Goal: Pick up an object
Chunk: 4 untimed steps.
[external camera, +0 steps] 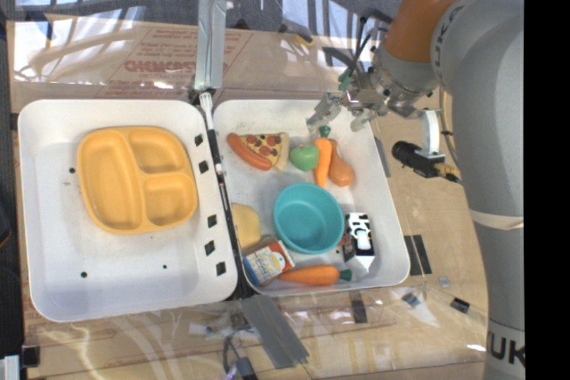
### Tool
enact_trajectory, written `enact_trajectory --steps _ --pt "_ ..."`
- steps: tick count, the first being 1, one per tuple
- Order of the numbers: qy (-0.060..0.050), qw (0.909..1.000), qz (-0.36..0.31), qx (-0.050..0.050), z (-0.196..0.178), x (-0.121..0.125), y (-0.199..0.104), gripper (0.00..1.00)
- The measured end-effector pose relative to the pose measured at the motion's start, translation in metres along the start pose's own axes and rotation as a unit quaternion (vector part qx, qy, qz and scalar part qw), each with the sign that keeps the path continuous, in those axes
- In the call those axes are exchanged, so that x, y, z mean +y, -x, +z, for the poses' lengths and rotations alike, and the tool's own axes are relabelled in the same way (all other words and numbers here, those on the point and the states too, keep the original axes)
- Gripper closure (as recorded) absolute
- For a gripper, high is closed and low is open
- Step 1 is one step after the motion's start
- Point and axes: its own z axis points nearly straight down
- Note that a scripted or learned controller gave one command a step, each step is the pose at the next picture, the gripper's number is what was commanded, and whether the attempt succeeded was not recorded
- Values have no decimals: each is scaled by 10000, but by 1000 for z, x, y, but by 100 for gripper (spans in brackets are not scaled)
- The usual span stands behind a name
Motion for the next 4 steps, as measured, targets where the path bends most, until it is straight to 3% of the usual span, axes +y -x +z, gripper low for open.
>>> enact_trajectory --steps 1,2,3,4 --pt "11 9961 886 -1 105 13 17 0" --pt "-25 9913 1320 12 105 11 2 0" --pt "-40 9916 1292 12 96 11 1 100" --pt "70 9834 1814 8 -33 15 -57 100"
